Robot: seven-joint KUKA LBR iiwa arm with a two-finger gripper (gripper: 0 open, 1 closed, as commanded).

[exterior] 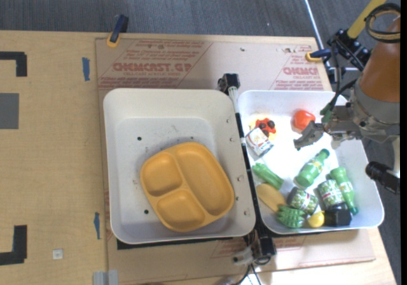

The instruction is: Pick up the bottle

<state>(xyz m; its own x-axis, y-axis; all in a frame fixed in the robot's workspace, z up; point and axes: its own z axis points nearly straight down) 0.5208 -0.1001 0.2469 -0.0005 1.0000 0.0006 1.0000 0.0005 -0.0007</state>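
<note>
A: Hovering above the right bin (372, 217), the pincer (308, 137) spreads wide, holding nothing.
B: The bottle (311, 168) lies tilted just below it, among crowded toys.

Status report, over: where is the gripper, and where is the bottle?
Gripper above right bin, open, holding nothing. Nearest green bottle lies just below it, not touched. More bottles and a red toy crowd close by.

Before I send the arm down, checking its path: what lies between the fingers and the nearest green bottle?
In the camera view, bare white bin floor separates the fingers from the green bottle.
</note>
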